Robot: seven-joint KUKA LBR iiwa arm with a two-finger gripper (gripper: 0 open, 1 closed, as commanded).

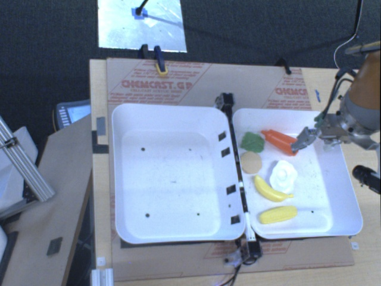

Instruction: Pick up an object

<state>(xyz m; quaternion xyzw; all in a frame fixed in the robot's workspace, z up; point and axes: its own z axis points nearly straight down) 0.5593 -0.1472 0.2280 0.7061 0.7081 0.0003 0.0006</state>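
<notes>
The right bin holds several toy foods. An orange carrot lies near its back, beside a green leafy piece. Below them sit a tan round disc, a white fried egg, a yellow banana and a yellow corn cob. My gripper reaches in from the right and hovers low at the carrot's right end, its tip just touching or very close to it. Nothing is seen lifted.
The left bin stands beside the right one, with a black clipped divider between them. Both rest on a cardboard sheet. A reflective square panel lies beyond the bench's back edge.
</notes>
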